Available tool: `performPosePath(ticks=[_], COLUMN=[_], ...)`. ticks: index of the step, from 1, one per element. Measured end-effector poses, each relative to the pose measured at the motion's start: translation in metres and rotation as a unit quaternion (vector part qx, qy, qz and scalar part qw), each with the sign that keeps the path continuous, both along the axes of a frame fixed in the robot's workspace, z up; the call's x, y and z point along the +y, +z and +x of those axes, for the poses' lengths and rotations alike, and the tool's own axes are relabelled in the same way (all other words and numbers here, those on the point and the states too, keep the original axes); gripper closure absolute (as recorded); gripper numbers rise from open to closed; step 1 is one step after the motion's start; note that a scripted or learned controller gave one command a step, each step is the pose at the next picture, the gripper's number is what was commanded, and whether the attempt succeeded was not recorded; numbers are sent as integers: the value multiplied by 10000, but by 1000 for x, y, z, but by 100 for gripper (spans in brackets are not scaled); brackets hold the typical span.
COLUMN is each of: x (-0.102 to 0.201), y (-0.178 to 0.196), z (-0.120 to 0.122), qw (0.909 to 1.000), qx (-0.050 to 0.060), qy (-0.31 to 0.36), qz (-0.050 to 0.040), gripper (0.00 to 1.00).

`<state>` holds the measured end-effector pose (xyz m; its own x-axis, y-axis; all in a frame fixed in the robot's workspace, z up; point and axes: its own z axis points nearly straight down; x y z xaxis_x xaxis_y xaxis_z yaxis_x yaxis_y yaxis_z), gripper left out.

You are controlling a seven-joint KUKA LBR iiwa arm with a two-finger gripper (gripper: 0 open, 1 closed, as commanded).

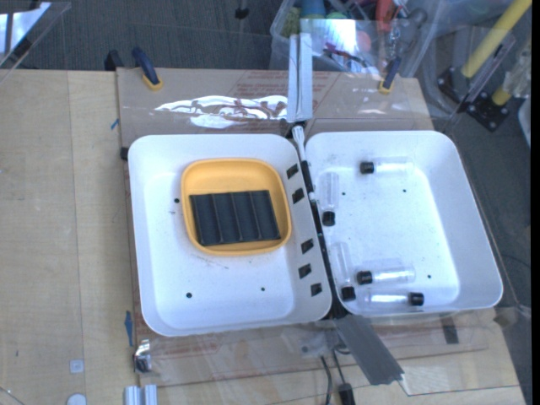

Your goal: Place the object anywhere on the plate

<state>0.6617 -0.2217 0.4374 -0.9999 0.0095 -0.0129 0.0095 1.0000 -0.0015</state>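
Black ridged block (234, 218) rests on yellow plate (199, 180).

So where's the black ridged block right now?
In the camera view, the black block lies flat on the yellow plate, which sits in the left bin, across the divider from the clear tubes in the right bin.

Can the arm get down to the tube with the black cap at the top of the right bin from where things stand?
Probably yes. The capped tube lies alone on the right bin floor, apart from the other tubes, with nothing over it.
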Motion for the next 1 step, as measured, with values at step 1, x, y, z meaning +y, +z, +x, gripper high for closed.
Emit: performPosePath(ticks=[1], x=[0], y=[0], z=[-1], qw=[9935], qx=[10], qy=[1139], qz=[-8], gripper=[100])
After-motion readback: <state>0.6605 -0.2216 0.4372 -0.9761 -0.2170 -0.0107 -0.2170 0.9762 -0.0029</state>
